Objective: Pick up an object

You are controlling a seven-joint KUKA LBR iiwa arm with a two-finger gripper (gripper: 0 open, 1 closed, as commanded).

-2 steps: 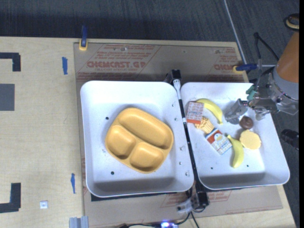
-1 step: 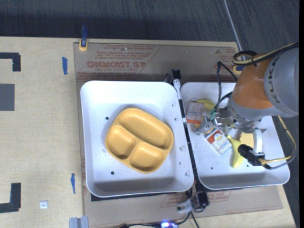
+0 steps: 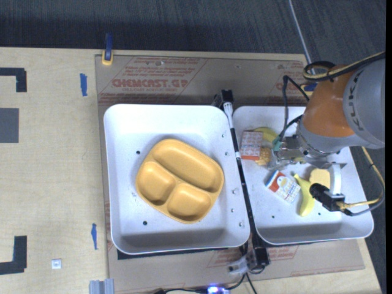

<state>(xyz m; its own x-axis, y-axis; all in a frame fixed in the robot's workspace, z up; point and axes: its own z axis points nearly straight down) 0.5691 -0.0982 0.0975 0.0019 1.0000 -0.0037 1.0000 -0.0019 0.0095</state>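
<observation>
1. The arm (image 3: 343, 109) reaches in from the right, wrist bent down over the right bin (image 3: 361, 225).
2. I cannot tell how its jaws stand.
3. Small packets (image 3: 283, 186) and a banana (image 3: 305, 202) lie beneath; a yellow divided tray (image 3: 179, 180) fills the left bin (image 3: 116, 164).

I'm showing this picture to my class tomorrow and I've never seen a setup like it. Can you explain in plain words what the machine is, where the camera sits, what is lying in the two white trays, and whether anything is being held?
The camera is fixed above a bench, looking down at a slant. The grey machine with the orange band is a robot arm reaching in from the right. Its hand hangs low over the right bin; I cannot tell whether it holds anything. The left bin contains a yellow tray with three compartments. The right bin holds small items: a red and white packet, a small carton, a banana and a yellow block. The arm's job is to pick one up.
</observation>
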